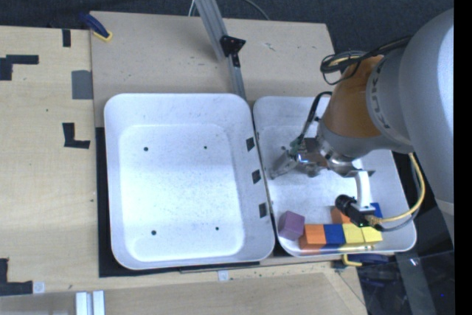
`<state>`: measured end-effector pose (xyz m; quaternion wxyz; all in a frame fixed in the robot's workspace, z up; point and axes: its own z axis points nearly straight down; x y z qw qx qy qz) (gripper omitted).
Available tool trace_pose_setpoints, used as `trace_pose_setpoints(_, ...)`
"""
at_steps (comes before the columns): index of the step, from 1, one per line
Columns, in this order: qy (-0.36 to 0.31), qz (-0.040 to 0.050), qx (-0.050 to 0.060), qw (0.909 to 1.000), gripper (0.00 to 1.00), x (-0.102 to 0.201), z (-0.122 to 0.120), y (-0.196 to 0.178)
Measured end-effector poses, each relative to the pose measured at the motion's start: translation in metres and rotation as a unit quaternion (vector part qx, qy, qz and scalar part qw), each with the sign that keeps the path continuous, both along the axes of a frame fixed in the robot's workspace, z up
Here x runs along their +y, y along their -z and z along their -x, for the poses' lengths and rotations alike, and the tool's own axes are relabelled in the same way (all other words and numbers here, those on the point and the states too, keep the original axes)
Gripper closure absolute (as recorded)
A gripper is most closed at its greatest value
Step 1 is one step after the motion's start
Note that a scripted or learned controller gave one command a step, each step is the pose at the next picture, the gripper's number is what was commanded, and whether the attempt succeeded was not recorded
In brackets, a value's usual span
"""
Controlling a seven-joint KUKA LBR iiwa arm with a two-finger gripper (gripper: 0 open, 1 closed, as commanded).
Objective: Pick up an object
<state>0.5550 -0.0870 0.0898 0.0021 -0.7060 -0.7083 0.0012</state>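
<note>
In the right bin (295,114), tool (284,162) hangs mid-frame, grip state unclear, blocks (333,234) bunched at the lower edge; tight packing risks fingers jamming or knocking neighbours.

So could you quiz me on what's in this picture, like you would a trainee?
1. True or false: the blocks lie in the left bin.
2. Which block lies farthest left: A purple block, B orange block, C yellow block?
3. Fill in: the gripper hangs over the ___ bin.

Key: 1 false, they lie in the right bin; 2 A; 3 right.
</note>
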Motion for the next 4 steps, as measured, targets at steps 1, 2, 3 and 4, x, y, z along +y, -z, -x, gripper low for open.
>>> trace_pose_setpoints(1,0.0,0.0014,-0.007,1.0,0.0,0.004,-0.05,-0.107)
trace_pose_setpoints(2,0.002,0.0014,0.0,1.0,0.0,-0.004,-0.053,-0.068)
trace_pose_setpoints(3,0.001,0.0011,0.001,1.0,0.0,-0.004,-0.06,0.003)
trace_pose_setpoints(4,0.0,0.0004,-0.005,1.0,0.0,0.025,-0.02,-0.107)
